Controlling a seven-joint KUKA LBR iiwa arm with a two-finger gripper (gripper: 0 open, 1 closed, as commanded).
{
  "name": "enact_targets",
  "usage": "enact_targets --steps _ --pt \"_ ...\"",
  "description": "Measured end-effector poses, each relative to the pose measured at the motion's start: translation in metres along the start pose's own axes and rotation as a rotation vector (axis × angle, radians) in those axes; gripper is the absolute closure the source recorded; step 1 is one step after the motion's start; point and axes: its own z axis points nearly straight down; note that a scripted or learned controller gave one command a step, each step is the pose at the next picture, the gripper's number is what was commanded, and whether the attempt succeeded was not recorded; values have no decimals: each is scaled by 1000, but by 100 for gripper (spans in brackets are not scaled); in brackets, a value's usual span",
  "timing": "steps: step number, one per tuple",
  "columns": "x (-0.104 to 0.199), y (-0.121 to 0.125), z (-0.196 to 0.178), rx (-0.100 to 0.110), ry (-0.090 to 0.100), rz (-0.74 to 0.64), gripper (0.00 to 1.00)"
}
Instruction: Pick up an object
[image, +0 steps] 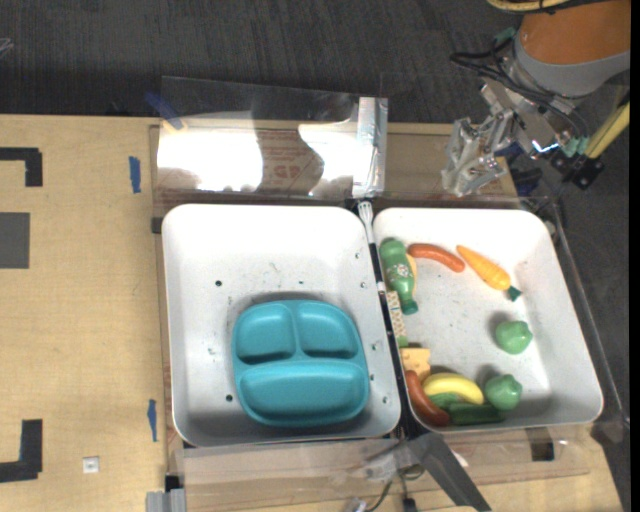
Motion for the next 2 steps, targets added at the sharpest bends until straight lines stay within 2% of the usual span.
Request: enact_targets --steps 2 --pt "-5 0 -26 5 -24 3 100"
